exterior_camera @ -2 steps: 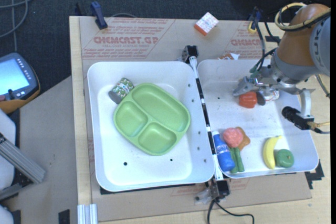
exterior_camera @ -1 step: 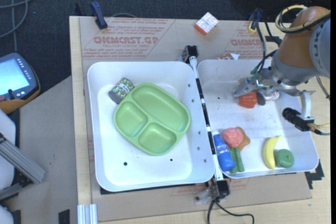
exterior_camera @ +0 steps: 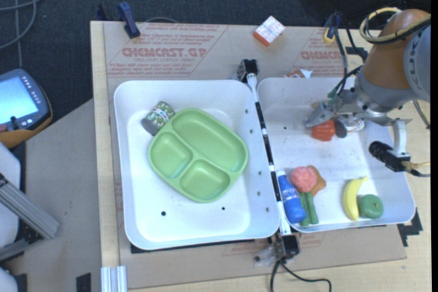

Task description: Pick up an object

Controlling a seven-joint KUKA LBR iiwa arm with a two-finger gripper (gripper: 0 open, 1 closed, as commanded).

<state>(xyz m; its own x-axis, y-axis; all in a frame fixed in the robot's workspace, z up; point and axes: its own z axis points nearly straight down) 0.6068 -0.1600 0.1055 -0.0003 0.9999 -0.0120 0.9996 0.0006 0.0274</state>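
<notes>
Reaching into the right bin (exterior_camera: 404, 205), the gripper (exterior_camera: 327, 121) is lowered onto a red object (exterior_camera: 324, 131); its grip cannot be told. Closing, then lifting, is called for.

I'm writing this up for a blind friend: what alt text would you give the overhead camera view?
A grey and orange robot arm reaches from the right, its gripper low over a red object in the right white bin. That bin also holds a banana, a green apple and a blue bottle; the left bin holds a green divided plate.
</notes>
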